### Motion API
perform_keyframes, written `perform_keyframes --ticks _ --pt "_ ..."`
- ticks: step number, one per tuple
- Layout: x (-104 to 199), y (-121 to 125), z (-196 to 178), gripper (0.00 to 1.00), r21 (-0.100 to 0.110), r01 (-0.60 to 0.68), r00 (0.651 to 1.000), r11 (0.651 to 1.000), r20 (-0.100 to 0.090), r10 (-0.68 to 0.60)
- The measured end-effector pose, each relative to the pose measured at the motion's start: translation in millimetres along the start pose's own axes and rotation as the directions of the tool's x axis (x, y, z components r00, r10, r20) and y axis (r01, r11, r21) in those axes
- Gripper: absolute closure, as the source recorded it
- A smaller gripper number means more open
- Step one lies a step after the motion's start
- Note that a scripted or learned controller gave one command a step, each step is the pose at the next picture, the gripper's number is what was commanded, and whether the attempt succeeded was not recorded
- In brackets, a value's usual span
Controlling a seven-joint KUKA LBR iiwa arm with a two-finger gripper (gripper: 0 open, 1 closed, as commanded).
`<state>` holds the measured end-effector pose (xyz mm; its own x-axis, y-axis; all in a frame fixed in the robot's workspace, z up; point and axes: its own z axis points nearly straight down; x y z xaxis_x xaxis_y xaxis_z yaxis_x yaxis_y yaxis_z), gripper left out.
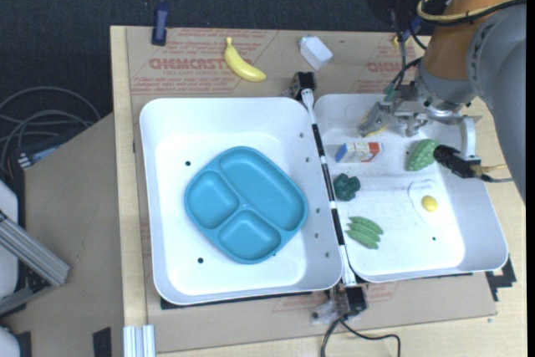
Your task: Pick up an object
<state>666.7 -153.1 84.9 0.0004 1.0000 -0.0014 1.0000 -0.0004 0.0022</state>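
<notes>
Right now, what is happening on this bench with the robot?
A grey arm reaches in from the right, and its gripper hangs over the far part of the right bin. That bin holds a small red and white box, a dark green piece, a green pod, a light green item and a fried egg toy. Nothing is seen between its fingers. The left bin holds a blue divided plate. A banana lies outside.

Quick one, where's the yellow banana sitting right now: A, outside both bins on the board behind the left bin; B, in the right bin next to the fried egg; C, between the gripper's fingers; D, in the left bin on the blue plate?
A. The banana lies on the cardboard-covered board just beyond the left bin, outside both bins.
</notes>
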Motion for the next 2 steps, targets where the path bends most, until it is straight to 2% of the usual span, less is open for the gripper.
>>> perform_keyframes --ticks 1,2 --pt "15.4 -17.5 0.0 0.00 0.004 0.001 1.000 1.000 -0.002 -0.001" --pt "15.4 -16.9 -10.4 1.00 0.002 0.000 1.000 1.000 -0.002 0.000"
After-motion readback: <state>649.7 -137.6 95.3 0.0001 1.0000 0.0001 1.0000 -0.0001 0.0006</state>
